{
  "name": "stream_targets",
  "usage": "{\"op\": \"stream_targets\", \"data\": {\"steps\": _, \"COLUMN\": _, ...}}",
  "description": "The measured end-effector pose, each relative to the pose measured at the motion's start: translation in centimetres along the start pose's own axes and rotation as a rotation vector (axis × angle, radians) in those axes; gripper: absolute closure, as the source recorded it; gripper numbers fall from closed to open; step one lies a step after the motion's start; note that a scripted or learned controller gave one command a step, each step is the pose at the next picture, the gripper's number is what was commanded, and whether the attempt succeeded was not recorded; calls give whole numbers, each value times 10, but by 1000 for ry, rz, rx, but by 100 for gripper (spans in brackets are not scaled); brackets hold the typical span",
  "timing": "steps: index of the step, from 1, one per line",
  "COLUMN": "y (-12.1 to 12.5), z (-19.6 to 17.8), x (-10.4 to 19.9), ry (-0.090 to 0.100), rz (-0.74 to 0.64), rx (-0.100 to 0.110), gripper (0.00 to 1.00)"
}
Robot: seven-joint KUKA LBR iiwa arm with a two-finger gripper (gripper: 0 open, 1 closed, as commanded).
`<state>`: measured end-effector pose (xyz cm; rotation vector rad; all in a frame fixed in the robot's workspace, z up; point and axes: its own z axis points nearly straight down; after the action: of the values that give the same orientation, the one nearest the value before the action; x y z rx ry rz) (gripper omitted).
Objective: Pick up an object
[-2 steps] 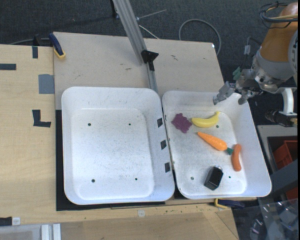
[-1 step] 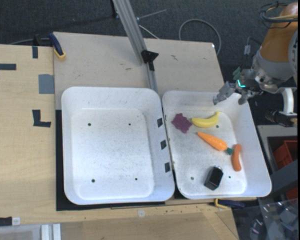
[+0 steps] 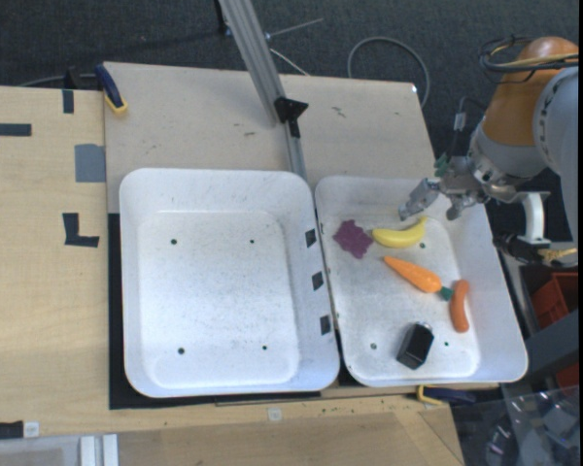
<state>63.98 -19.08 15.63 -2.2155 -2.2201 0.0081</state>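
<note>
Non-task items, placed off the gripper (image 3: 435, 199):
- Right white bin (image 3: 496, 357): directly under it, running view-down from there.
- Left white bin (image 3: 214, 280): view-left of it, touching the right bin along one edge. Small black tabs (image 3: 318, 280) sit on that shared edge.
- Black mat (image 3: 115, 309): shows at the left bin's far edge.
- Aluminium rail (image 3: 253, 37): slanted, up and view-left of it, with a black bracket (image 3: 290, 108) at mid-length.
- Thin cable loop (image 3: 389, 51): on the dark carpet (image 3: 126, 8) above it.
- Tabletop (image 3: 194, 115): pale wood.
- Blue-yellow clamp (image 3: 110, 87): at the board corner, well away view-left.
- Grey patch (image 3: 89, 161) and black tape marks (image 3: 76, 229): further left.
</note>
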Motion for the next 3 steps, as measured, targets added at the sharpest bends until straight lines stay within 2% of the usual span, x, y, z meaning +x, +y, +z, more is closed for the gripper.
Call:
{"op": "stream_targets", "data": {"steps": 1, "y": 9, "z": 52, "x": -1, "ry": 0, "rz": -1, "rx": -1, "gripper": 0}}
{"op": "stream_targets", "data": {"steps": 2, "y": 9, "z": 69, "x": 0, "ry": -1, "rz": -2, "rx": -4, "gripper": 0}}
{"op": "stream_targets", "data": {"steps": 3, "y": 9, "z": 58, "x": 0, "ry": -2, "rz": -3, "rx": -5, "gripper": 100}}
